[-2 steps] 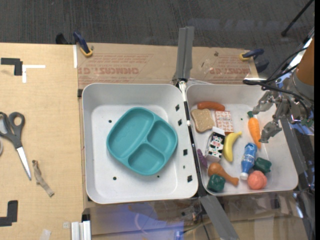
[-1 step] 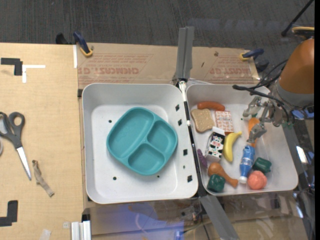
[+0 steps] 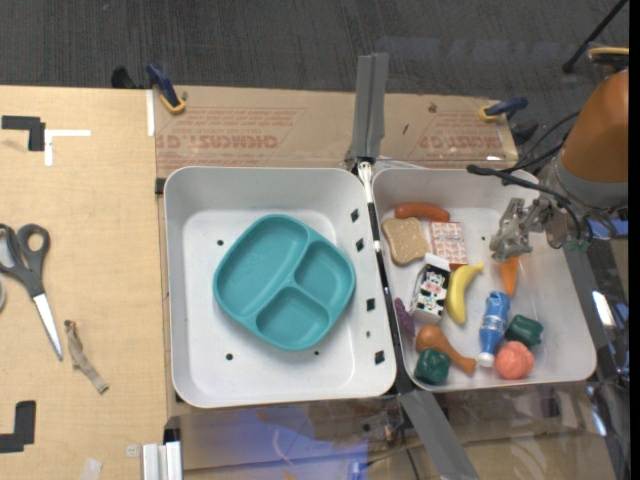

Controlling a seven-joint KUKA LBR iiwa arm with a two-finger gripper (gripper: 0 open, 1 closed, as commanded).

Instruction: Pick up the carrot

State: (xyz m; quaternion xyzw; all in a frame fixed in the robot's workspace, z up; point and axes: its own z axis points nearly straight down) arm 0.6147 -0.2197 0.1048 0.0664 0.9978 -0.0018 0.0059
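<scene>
The carrot (image 3: 510, 273) is a small orange piece lying in the right bin (image 3: 575, 298), near its right side, between the banana (image 3: 462, 290) and the bin wall. My gripper (image 3: 511, 246) hangs directly over the carrot's upper end, its tip meeting or just above it. The grey arm with its orange band (image 3: 600, 133) comes in from the right.
The right bin also holds a sausage (image 3: 421, 211), bread slice (image 3: 405, 239), blue bottle (image 3: 493, 326), peach (image 3: 514, 360), drumstick (image 3: 445, 346) and green pieces. A teal divided plate (image 3: 285, 283) lies in the left bin (image 3: 185, 368). Scissors (image 3: 30, 278) lie on the bench at the left.
</scene>
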